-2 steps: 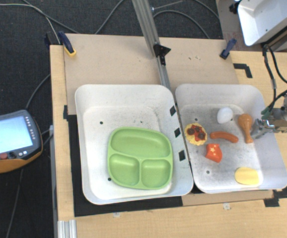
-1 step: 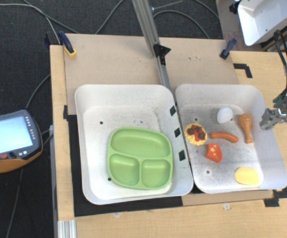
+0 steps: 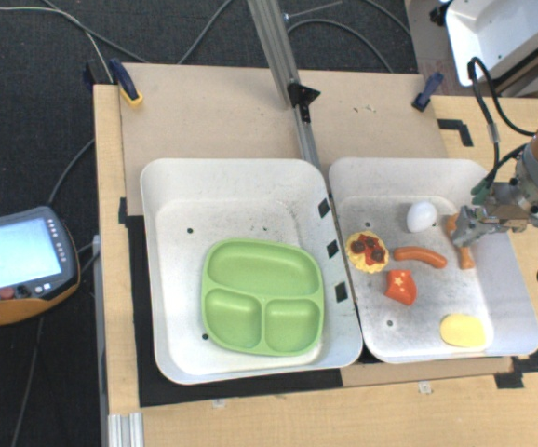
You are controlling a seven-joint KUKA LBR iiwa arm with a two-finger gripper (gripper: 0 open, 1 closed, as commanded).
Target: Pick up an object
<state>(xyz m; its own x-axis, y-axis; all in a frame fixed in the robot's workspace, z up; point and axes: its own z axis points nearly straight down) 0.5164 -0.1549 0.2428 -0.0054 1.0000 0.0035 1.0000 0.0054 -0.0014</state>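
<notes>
Left bin: we see the shallow white plastic left bin (image 3: 171, 250) holding a light green divided plastic tray (image 3: 262, 296) with three compartments, nothing in them.

Divider: where the two bins meet, a slanted grey metal post (image 3: 278, 54) crosses the bench from above.

Right bin: the shallow white plastic right bin (image 3: 506, 315) holds the candidates for picking: a small round yellow tart with dark red topping (image 3: 368, 251) near its left wall, a red chunky toy piece (image 3: 401, 287) below it, a long orange-red toy sausage (image 3: 421, 257) in the middle, a white egg-shaped ball (image 3: 422, 216) above that, and a flat yellow oval piece (image 3: 464, 330) near the front edge.

Gripper: the grey two-finger gripper (image 3: 466, 235) hangs low at the bin's right side, just beside a small orange carrot-like stick (image 3: 465, 255). We cannot tell whether the jaws are apart or together, nor whether they touch the stick.

Progress: we judge nothing is lifted yet; every object rests on the bin floor. Closing on one item and raising it remains.
</notes>
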